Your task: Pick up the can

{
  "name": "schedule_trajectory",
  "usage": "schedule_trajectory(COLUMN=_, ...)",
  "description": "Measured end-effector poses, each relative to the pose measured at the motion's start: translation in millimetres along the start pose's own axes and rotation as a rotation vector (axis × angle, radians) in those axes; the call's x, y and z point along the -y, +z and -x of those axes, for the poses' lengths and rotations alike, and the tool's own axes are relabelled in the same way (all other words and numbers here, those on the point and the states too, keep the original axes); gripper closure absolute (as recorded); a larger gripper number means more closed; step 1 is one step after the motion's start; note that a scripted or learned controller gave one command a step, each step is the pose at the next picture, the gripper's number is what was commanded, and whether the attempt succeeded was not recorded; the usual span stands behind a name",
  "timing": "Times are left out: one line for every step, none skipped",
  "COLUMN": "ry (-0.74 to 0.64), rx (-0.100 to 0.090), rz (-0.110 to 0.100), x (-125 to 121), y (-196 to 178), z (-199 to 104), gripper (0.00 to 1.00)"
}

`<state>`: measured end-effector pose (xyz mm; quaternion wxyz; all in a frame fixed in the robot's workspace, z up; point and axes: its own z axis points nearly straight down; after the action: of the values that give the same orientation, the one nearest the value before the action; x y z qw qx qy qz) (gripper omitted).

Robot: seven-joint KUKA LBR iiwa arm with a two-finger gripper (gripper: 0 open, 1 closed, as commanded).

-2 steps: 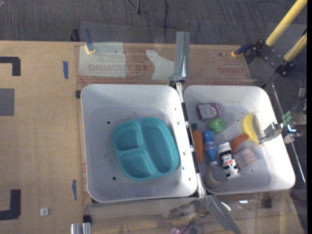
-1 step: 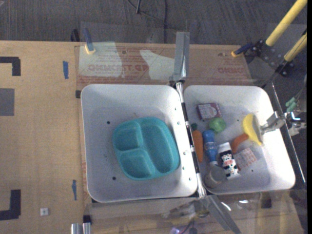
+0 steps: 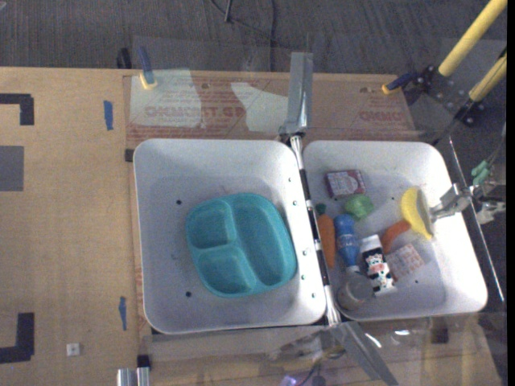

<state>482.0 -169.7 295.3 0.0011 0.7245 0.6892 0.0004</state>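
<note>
The can (image 3: 354,293) is a dull grey cylinder in the front left corner of the right bin (image 3: 459,284), close to the divider between the bins. A black-and-white cow-patterned item (image 3: 377,270) touches its right side, and a blue bottle (image 3: 346,242) lies just behind it. My gripper (image 3: 447,206) comes in low over the right bin's right edge, next to a yellow banana (image 3: 416,212). It is well to the right of the can and farther back, apart from it. Nothing shows between it and the can.
The right bin also holds an orange carrot (image 3: 326,240), a green object (image 3: 359,207), a maroon box (image 3: 344,183), an orange piece (image 3: 395,232) and a pale packet (image 3: 407,259). A teal divided plate (image 3: 240,244) lies in the left bin (image 3: 161,175).
</note>
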Motion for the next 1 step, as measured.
schedule_trajectory(ry=-0.197, rx=-0.001, rz=-0.001, x=-26.1, y=161.7, z=-5.1, gripper=0.00)
